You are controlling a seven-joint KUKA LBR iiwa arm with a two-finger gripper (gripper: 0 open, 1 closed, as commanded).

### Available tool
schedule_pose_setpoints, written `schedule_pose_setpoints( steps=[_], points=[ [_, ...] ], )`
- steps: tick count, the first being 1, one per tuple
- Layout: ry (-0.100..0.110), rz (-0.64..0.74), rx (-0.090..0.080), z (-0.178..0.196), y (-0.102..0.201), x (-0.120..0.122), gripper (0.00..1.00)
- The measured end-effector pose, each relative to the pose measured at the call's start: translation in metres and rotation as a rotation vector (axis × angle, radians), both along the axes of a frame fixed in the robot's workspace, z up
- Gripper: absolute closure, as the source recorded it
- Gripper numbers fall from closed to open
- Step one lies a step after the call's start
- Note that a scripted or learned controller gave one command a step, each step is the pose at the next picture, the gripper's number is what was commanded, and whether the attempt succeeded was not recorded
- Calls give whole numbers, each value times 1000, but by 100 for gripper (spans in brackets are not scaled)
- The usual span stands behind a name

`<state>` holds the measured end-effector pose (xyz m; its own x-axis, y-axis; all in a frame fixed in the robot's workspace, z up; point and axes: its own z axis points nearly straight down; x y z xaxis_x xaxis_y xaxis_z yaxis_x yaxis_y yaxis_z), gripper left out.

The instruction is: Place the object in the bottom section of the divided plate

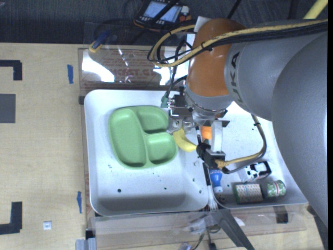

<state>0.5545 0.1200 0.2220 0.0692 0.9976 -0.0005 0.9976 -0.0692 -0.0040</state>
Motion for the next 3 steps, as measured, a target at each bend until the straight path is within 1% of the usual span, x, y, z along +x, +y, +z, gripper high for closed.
schedule_pose_setpoints(
  steps=[1,2,3],
  points=[
    [-3,-201,-1,-13,51,-1,100],
    [-3,2,-1,117,96,-23,100],
    [-3,-214,-1,187,44,-75,100]
  ],
)
